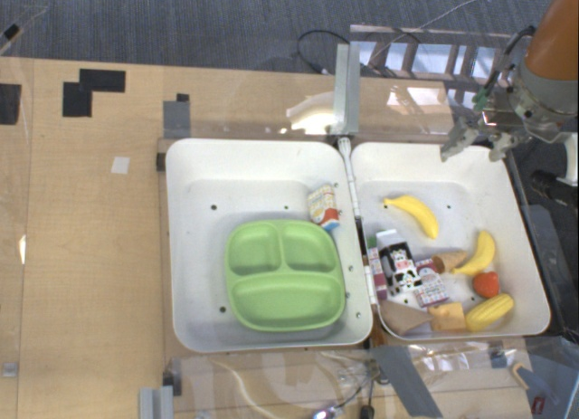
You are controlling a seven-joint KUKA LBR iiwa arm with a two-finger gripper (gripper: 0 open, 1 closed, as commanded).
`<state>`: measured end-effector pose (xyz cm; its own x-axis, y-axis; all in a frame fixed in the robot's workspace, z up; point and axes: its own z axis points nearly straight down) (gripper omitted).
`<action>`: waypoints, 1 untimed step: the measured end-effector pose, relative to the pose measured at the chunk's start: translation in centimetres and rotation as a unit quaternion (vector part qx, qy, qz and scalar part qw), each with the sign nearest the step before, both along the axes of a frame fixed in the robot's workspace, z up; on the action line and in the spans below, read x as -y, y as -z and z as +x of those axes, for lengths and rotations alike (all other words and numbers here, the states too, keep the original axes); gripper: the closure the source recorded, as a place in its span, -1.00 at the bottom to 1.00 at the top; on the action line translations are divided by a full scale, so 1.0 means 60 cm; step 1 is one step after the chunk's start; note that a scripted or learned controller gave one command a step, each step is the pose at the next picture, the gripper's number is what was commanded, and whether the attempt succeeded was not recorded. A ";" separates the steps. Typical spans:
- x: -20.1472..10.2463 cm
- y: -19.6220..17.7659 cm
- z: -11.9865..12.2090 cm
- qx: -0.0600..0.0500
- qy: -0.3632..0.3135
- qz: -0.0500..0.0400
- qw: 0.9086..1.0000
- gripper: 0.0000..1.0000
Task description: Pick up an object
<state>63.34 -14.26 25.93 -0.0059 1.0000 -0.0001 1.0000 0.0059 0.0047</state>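
Camera view | hand (474,144) open, empty | above right bin (525,227) rim

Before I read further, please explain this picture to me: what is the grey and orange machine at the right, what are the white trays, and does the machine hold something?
The picture comes from one camera fixed above a bench, looking down at a slant. The machine is a robot arm, grey with an orange band, reaching in from the right. At its end is the gripper, its jaws hanging over the far edge of the right bin; I see nothing between them. The two white trays are shallow bins. The left bin holds a green divided plate and a small carton. The right bin holds toy food: a banana, a second banana, a red tomato-like piece, and a black and white box, among others.
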 end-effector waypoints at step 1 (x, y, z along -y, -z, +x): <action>0.000 0.000 0.000 0.000 0.000 0.000 1.000 -1.00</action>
<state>63.34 -14.26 25.93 -0.0059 1.0000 -0.0001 1.0000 0.0059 0.0048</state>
